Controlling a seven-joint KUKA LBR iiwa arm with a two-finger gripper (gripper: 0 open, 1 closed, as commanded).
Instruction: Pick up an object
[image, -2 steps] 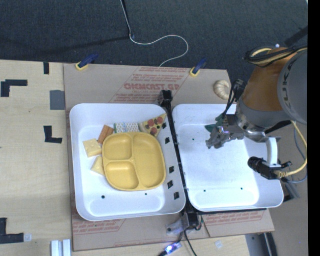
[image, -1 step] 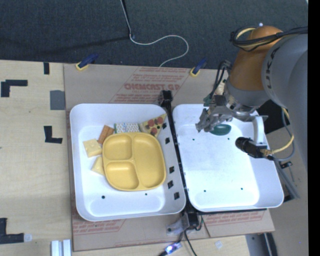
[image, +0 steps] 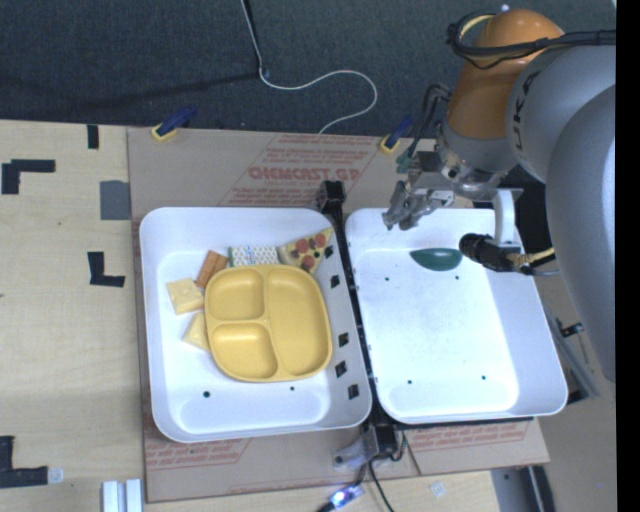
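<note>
In the right bin (image: 455, 340) I have open floor through the middle and lower frame; a dark green piece (image: 436, 259), maybe a bowl, lies near its upper edge. The yellow plate (image: 268, 322) crowds the left bin (image: 170, 400).

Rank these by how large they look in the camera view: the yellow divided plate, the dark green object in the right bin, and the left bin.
1. left bin
2. yellow divided plate
3. dark green object, clearly the smallest

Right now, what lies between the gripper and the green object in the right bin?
In the camera view, just bare white bin floor separates the gripper from the dark green object in the right bin.
</note>
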